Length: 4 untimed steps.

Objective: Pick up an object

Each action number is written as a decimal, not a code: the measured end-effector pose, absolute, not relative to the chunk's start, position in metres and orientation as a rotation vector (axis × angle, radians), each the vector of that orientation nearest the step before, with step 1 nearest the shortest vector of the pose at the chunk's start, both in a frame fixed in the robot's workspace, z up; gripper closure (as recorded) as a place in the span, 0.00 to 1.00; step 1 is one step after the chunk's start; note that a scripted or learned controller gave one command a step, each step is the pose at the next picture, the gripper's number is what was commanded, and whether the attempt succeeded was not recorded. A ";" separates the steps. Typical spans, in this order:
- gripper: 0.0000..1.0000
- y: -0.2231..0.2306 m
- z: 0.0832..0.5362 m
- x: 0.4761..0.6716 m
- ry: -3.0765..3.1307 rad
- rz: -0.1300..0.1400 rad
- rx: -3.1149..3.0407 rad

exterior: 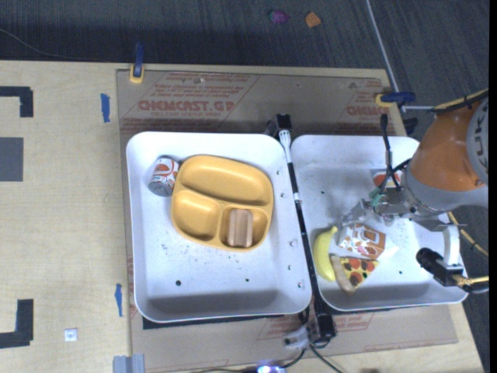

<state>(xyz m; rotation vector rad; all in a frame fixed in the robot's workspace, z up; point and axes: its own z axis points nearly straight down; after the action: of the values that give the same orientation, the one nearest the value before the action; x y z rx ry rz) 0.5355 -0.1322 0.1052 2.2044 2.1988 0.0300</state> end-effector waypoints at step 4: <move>0.00 -0.126 0.105 0.528 2.198 0.034 2.204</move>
<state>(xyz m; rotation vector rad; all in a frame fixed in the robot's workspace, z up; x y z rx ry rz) 0.5281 -0.1261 0.1045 2.2036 2.1982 0.0342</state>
